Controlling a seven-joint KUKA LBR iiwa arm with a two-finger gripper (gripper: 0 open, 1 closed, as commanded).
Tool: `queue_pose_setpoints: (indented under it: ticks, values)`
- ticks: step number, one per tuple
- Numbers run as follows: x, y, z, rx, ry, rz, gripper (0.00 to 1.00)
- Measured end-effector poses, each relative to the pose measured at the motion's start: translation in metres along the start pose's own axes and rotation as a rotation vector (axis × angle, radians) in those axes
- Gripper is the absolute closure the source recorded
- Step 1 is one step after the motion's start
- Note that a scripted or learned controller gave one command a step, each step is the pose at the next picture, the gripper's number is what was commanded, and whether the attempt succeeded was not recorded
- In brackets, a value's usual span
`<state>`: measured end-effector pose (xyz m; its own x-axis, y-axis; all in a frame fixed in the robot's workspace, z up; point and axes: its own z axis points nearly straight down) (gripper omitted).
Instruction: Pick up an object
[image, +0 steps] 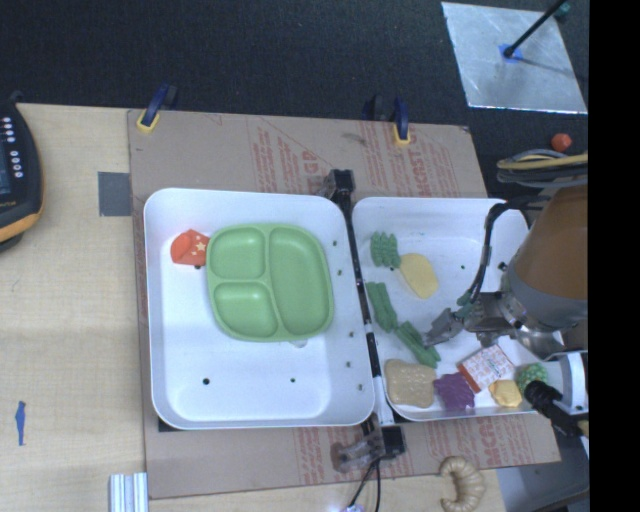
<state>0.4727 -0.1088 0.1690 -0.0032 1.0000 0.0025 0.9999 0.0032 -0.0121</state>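
My gripper (448, 322) hangs low over the middle of the right bin (450, 215), open, with nothing between its fingers. Just left of it lie a long green toy (381, 301) and a second green piece (417, 342). Farther back are a ridged green toy (385, 248) and a yellow oval (419, 275). Along the bin's front edge sit a beige slice (410, 383), a purple piece (455, 392), a red-and-white packet (487, 367), a yellow block (506, 394) and a green lump (531, 375). The arm hides the bin's right side.
The left bin (250, 400) holds a green divided plate (270, 280) and a small red toy (188, 247) at its back left. A tan curled object (463, 481) lies on the bench in front of the right bin. A control pendant (15, 170) sits at the far left.
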Motion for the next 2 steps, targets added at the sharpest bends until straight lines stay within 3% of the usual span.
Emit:
queue_pose_setpoints:
  ticks: [1,2]
  values:
    - [0.014,0.01,0.082,-0.002,0.0,-0.002,0.0]
    - [0.012,0.011,0.067,-0.005,-0.002,-0.002,1.0]
